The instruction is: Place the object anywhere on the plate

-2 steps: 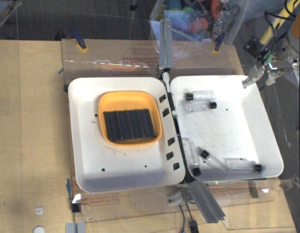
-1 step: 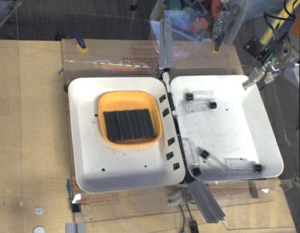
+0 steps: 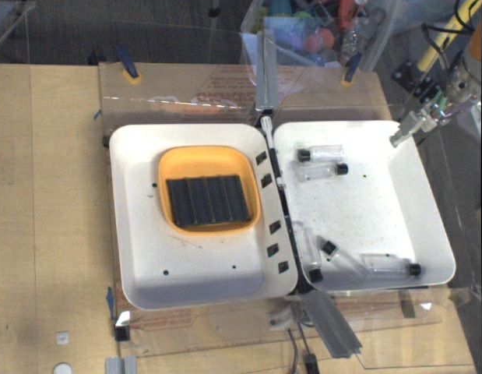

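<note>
Clear tubes with black caps, several, lie in the right bin: two near its upper centre, one at the lower left by the divider, one at the lower right. Which is the task's object cannot be told; none is on the plate.

Plate: orange, in the left bin, a dark ribbed block covering much of its middle.

Gripper: upper right of the frame, above the right bin's far corner, touching no tube. Whether it is spread or closed cannot be told; nothing is seen in it.

Step in hand, as judged: approach and grasp. Advice: pick the lower-right tube, well apart from the others; close across its width, lift above the divider, release over the plate.
</note>
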Controlling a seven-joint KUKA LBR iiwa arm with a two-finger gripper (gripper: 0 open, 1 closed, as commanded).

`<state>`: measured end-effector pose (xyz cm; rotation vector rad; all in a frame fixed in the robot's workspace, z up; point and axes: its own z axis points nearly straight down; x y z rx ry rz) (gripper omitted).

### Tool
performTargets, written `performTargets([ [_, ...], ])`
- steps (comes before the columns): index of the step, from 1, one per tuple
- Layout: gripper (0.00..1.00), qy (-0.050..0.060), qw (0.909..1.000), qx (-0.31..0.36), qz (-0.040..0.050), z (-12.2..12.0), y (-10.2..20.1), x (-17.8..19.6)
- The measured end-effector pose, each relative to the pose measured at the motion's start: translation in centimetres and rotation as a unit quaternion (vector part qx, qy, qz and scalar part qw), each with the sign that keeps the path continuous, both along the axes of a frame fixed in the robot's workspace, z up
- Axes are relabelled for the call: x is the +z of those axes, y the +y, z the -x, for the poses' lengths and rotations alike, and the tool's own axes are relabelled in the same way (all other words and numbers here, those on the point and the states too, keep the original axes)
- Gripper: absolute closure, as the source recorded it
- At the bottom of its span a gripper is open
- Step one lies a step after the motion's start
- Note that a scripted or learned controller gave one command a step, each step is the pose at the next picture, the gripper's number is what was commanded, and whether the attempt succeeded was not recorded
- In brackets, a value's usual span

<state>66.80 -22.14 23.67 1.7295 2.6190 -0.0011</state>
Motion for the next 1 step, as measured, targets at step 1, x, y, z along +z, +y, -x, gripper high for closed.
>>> performTargets([
  [1,0.00,-0.001,0.9949,0.101,-0.0005,-0.01,-0.04,0.30],
])
